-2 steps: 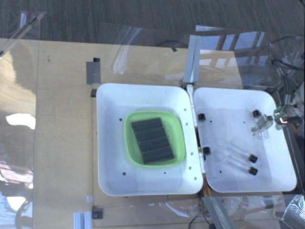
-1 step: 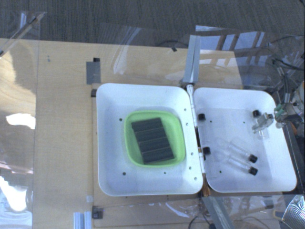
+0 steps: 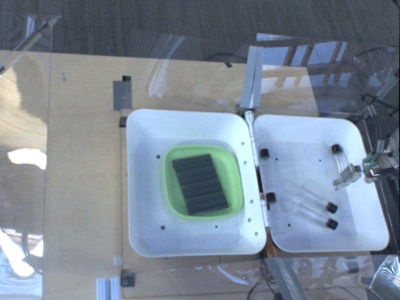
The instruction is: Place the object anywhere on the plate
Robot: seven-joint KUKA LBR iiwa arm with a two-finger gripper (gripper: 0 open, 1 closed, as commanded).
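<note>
Right bin's outer edge: the gripper (image 3: pixel 365 169) hangs over the rim of the right bin (image 3: pixel 300 125), reaching in from the side.
Gripper state: too small and glare-washed to read; whether it is spread or closed cannot be told, and nothing can be seen held in it.
Likely object: clear tubes with black caps. One short tube (image 3: pixel 339 160) sits just beside the gripper, on its left and slightly farther back.
Lying pair (image 3: pixel 307 200): two more tubes rest on the bin floor, nearer the front edge and left of the gripper.
Long axis: the pair runs on a slant from back-left to front-right, with its black caps at the front-right end, the end nearer the gripper.
Plate (image 3: pixel 170 167): green, square-cornered, centred in the left bin (image 3: pixel 187 120), well apart from the gripper and across the seam between the bins.
Already on the plate: a dark ridged block (image 3: pixel 200 184) covers most of its middle, leaving bare green rim all round.
Judgement: any tube lifted must travel left, over the seam, to reach the plate; which tube is meant cannot be told.
</note>
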